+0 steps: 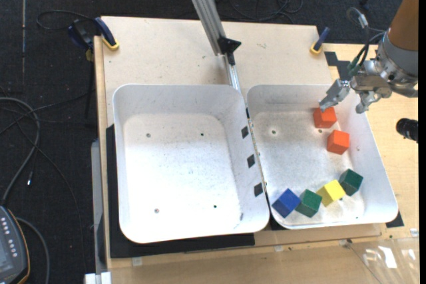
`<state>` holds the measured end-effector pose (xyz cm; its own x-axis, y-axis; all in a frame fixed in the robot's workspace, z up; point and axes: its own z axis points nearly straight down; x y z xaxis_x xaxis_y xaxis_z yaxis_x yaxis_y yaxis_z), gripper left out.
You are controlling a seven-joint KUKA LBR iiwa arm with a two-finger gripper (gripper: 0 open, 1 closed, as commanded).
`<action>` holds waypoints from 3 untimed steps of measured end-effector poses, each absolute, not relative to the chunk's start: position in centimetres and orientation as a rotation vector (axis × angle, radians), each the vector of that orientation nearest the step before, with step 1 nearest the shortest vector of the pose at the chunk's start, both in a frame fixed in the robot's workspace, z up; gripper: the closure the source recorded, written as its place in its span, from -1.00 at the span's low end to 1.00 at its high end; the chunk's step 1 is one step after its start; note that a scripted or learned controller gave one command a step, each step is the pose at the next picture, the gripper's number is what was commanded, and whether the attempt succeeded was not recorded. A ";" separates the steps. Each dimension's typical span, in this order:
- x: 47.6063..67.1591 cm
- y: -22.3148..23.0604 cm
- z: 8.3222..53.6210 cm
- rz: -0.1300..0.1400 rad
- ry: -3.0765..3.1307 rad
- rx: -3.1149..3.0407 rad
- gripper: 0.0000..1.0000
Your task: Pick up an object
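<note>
**K:** Gripper [347, 98] sits over the far right corner of the right bin [373, 143]. Fingers spread, nothing between them. Left fingertip is just above and beside the upper orange cube [324, 117]; can't tell if it touches.

**M:** Arm?

**K:** Comes in from the right edge, orange band [407, 16] above the wrist, grey below.

**M:** What's in the right bin?

**K:** Six cubes. Upper orange one near the far right, second orange cube [338, 142] just beside it toward the near side, slightly apart. Along the near wall a curved row: blue cube [287, 202], green cube [309, 202], yellow cube [331, 193], dark green cube [351, 181]. Blue and green touch or nearly so; yellow sits between the two greens, close on both sides.

**M:** Any lifted?

**K:** No. All six rest on the bin floor.

**M:** Left bin?

**K:** Left bin [133, 110] is white and speckled, butted against the right one along the middle.

**M:** Other hardware?

**K:** Aluminium strut [200, 0] slants down from the top and ends at a black bracket above the seam between the bins. Yellow-tipped clamps at the bench's [173, 50] far corners: left clamp [105, 34], right clamp [319, 42]. Cables on the dark floor around it.
</note>
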<state>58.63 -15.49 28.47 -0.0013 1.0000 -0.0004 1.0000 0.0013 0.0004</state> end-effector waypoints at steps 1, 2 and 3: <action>65.1 -19.5 18.3 -0.004 2.222 2.220 -1.00; 68.0 -21.9 9.1 -0.006 2.232 2.229 -1.00; 68.1 -21.8 10.5 -0.005 2.230 2.220 1.00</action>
